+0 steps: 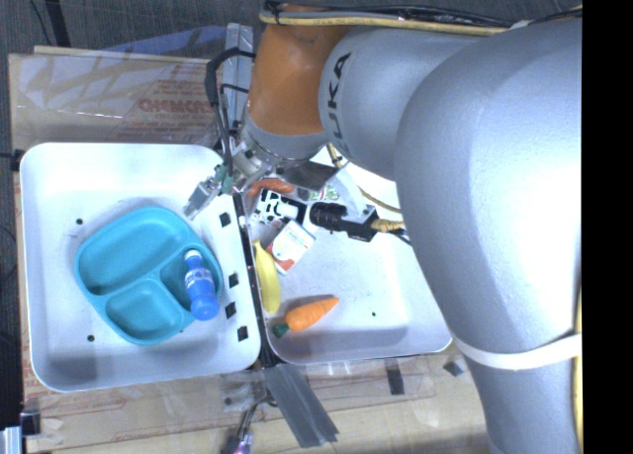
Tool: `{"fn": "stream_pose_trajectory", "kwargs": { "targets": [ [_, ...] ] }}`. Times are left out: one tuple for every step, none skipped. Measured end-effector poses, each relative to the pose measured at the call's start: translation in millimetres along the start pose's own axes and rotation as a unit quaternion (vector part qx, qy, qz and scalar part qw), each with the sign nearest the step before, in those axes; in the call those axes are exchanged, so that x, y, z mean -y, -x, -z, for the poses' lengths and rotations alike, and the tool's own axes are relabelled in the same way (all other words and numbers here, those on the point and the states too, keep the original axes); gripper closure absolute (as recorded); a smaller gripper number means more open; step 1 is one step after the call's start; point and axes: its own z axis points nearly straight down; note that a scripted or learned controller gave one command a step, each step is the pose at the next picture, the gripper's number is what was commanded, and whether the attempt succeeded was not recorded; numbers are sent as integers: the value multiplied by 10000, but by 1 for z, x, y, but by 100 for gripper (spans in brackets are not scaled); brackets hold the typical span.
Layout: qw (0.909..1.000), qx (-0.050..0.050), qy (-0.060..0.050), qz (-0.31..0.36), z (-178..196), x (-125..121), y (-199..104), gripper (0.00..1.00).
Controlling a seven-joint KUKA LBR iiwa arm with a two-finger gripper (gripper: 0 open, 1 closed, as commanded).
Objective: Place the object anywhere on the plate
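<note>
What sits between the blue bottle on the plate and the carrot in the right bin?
In the camera view, the two bins' adjoining walls and a yellow banana lie between the blue bottle and the carrot.

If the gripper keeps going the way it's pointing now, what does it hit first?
The gripper points left and down over the left bin. Its line likely meets the rim of the blue plate first, near the blue bottle; depth is hard to judge from this slanted view.
</note>
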Motion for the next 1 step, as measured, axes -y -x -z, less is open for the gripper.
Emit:
{"fn": "stream_pose_trajectory", "kwargs": {
  "targets": [
    [9978, -11, -13, -668, -1, 56, 18, 0]
  ]
}}
